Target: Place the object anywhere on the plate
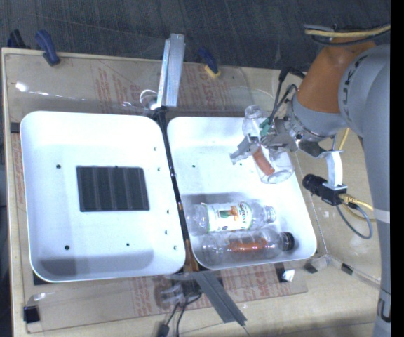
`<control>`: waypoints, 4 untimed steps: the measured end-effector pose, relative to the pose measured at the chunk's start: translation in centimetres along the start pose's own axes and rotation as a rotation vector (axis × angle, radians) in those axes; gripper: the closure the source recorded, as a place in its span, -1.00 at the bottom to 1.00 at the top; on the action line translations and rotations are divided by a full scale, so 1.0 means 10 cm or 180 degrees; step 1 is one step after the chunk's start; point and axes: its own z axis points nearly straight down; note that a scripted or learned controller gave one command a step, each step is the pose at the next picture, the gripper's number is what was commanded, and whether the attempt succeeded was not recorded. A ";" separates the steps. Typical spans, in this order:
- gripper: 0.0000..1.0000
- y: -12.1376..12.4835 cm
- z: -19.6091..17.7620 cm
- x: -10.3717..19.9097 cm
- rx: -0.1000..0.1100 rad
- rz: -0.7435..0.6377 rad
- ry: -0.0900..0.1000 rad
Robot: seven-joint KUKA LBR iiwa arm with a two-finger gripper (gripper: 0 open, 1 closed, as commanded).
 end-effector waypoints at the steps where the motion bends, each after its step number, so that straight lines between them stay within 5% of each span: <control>1: 1.00 0.20 -0.79 0.58 -0.0008 -0.0033 -0.0006; 2: 1.00 -0.33 -0.88 1.12 -0.0001 0.0239 -0.0005; 4: 1.00 -0.26 -0.07 2.22 0.0007 0.0348 -0.0010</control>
